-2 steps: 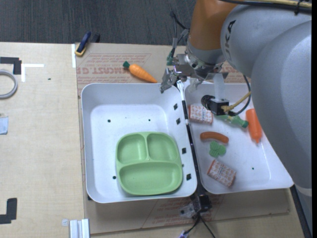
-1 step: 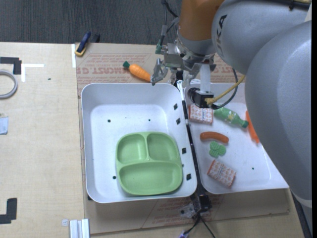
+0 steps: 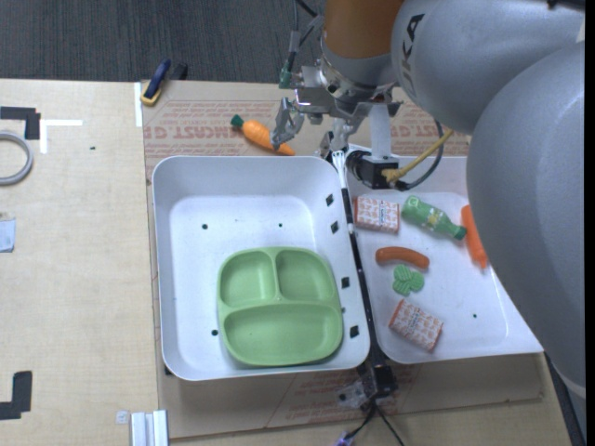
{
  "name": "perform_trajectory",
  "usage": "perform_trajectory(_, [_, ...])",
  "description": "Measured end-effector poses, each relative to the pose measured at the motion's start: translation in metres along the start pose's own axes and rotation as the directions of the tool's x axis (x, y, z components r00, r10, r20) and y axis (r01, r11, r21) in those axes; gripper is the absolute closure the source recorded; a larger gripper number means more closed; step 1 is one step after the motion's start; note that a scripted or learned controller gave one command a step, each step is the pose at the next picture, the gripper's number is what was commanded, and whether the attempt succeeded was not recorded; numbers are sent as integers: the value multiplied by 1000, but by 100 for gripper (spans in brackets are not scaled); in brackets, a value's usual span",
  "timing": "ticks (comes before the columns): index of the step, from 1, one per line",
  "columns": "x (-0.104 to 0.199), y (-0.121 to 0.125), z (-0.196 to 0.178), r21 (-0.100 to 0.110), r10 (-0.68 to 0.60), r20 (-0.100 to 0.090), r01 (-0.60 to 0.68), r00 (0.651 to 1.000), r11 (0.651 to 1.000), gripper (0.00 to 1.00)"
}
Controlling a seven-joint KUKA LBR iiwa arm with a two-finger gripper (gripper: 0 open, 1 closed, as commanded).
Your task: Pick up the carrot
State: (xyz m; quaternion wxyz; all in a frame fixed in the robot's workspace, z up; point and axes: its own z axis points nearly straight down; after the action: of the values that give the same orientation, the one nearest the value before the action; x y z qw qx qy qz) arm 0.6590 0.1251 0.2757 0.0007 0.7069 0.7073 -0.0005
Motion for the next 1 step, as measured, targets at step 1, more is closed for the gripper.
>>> perform_trajectory(1, [-41,0,32,3,130,0,-130,991,991,0])
